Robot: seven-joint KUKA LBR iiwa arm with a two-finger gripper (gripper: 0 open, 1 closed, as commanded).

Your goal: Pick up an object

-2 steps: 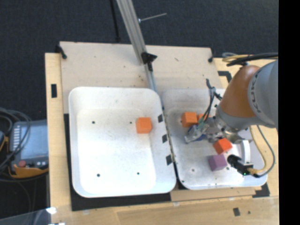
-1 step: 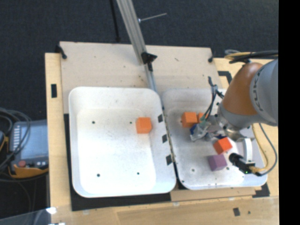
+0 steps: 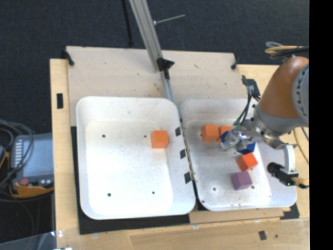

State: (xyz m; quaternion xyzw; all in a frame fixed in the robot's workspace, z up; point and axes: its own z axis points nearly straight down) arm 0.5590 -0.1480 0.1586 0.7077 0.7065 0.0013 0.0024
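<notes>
In the left bin [image 3: 93, 113] an orange cube [image 3: 159, 139] lies alone near the right side. The right bin [image 3: 208, 202] holds an orange block [image 3: 210, 133], a red-orange cube [image 3: 247, 161], a purple cube [image 3: 241, 180] and a blue piece [image 3: 228, 136] partly hidden by the gripper. My gripper [image 3: 232, 139] hangs low over the right bin, just right of the orange block and touching or right over the blue piece. A second small orange bit [image 3: 227, 129] shows by the gripper.
A slanted aluminium rail [image 3: 148, 30] crosses the bench behind the bins. The grey and orange arm [image 3: 283, 95] covers the right bin's far right side. Black clips [image 3: 183, 152] sit along the wall between the bins. A pendant and cables [image 3: 26, 163] lie at far left.
</notes>
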